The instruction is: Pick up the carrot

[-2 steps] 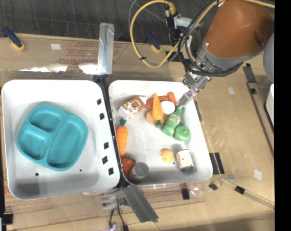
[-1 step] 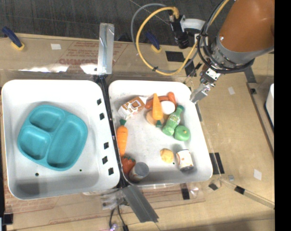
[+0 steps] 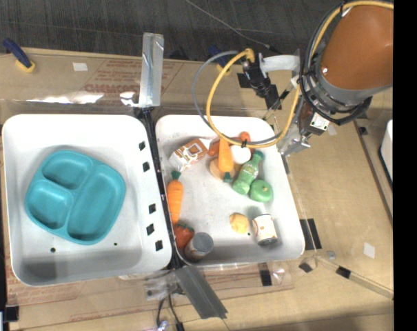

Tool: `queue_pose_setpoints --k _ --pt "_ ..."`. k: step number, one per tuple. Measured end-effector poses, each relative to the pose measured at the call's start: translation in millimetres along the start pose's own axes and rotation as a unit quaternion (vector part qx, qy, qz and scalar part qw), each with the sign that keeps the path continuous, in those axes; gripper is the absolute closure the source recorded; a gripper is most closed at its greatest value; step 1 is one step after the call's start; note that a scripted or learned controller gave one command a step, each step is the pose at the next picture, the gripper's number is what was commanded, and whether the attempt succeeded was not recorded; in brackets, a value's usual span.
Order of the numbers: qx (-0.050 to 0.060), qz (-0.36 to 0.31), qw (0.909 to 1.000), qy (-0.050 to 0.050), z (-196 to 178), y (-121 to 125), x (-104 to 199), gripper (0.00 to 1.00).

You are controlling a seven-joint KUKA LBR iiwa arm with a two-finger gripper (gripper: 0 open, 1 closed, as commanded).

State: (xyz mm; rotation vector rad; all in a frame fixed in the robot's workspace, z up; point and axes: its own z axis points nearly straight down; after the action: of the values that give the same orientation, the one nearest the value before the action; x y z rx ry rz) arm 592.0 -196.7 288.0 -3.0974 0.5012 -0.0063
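The arm's orange band [image 3: 356, 43] hangs above the right bin [image 3: 209, 209], jaws unreadable, carrot [image 3: 174, 197] against its left wall.

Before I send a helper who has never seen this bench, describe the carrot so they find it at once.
Look in the right shallow white bin, along its left wall. The long orange carrot with a green top lies there lengthwise, above a red item and a grey can. Unlike the other orange piece further up, it is slim and tapered.

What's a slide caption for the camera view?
Arm above the right bin of toy food; carrot by its left wall; blue tray in left bin.
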Motion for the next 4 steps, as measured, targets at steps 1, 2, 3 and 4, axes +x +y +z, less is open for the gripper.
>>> queue_pose_setpoints --k 1,2,3,4 --pt "0.001 -0.064 0.9979 -0.006 111.4 -28.6 44.1 1.00" --pt "0.000 -0.063 0.9980 0.001 96.2 -7.8 57.4 1.00" --pt "0.001 -0.064 0.9979 0.001 43.2 -12.2 66.2 1.00" --pt "0.002 -0.063 0.9980 0.000 32.1 -12.3 66.1 1.00"
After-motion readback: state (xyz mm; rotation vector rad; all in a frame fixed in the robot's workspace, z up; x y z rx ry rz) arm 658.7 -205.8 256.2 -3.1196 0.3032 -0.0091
